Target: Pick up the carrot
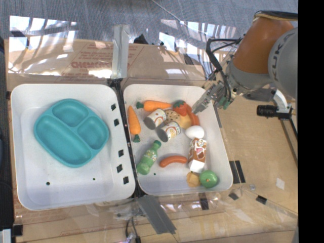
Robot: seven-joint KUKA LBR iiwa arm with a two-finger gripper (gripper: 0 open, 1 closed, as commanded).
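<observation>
Carrot lies ungrasped by the right bin's left wall, claw opposite, its grip unclear.

A divided plate lies in the left bin; the carrot lies along the right bin's left wall.
</observation>
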